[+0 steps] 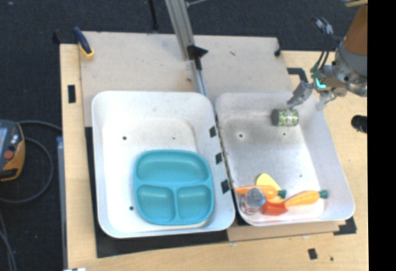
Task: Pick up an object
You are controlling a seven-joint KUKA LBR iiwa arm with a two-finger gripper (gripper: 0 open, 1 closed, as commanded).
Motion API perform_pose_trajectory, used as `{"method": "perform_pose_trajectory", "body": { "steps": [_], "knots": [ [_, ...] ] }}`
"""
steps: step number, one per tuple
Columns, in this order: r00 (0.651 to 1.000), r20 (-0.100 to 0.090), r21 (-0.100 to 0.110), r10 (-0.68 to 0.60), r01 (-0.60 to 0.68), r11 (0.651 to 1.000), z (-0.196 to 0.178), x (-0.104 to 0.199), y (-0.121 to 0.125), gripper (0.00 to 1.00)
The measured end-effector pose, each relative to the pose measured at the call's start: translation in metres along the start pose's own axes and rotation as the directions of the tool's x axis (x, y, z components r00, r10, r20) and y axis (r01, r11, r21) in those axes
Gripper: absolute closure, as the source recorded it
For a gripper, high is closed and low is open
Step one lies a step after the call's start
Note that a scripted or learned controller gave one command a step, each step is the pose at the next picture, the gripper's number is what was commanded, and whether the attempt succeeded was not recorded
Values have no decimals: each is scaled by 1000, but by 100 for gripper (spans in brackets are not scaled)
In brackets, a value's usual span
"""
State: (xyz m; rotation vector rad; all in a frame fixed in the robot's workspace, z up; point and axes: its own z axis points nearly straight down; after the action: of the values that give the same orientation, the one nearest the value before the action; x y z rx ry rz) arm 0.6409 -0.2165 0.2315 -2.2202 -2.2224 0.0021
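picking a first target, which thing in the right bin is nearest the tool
The green can, alone in the right bin's far part, just below the tool. The yellow, orange and red items cluster along the near edge.

We see our arm as a grey metal body with a broad orange band above the wrist. Thin grey cables loop near its top, a small teal light glows at the wrist, and the gripper has two slim grey fingers.

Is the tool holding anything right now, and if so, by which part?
Nothing is held. The tool hangs open over the right bin's far corner, with its fingers apart. The small green can lies on the bin floor just beside it, ungripped.
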Motion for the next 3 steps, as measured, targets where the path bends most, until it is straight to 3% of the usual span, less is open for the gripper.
{"method": "perform_pose_trajectory", "body": {
  "steps": [1,3],
  "knots": [
    [1000,1,-3,0,0,1000,-1,0,1,0],
    [1000,1,0,1,-1,1000,120,-8,3,0]
  ]
}}
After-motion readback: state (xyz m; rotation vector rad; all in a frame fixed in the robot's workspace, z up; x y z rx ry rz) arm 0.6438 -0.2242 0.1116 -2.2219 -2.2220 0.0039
